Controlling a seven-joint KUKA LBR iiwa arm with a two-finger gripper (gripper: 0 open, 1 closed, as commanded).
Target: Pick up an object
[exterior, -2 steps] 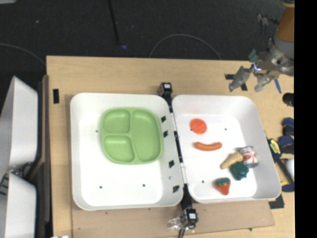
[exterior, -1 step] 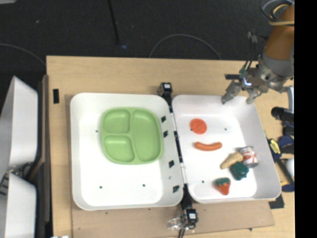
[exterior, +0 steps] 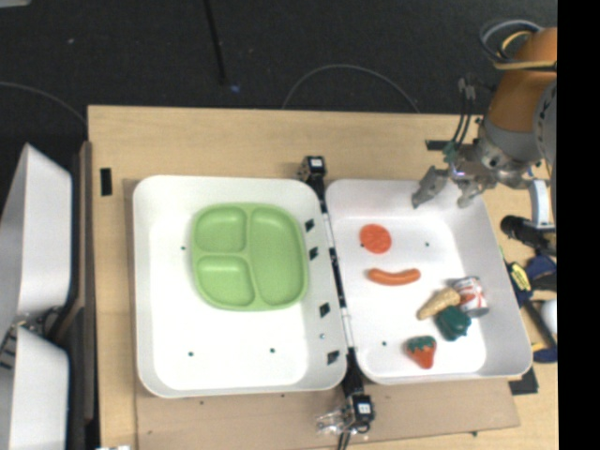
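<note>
Strawberry (exterior: 421, 351) sits isolated at the right bin's (exterior: 502, 251) near edge; your gripper (exterior: 447, 187), fingers apart and empty, should descend squarely over it before closing.

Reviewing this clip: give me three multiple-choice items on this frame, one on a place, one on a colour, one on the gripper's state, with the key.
1. Where does the green plate lie?
A. left bin
B. right bin
C. bare bench

2. What colour is the round flat toy in the right bin?
A. blue
B. red-orange
C. yellow

3. How is the gripper?
A. shut on the sausage
B. shut on the plate
C. open, holding nothing

Key: 1 A, the plate sits inside the left bin. 2 B, the disc near the bin's upper left is red-orange. 3 C, its fingers are spread over the right bin's far edge with nothing between them.
</note>
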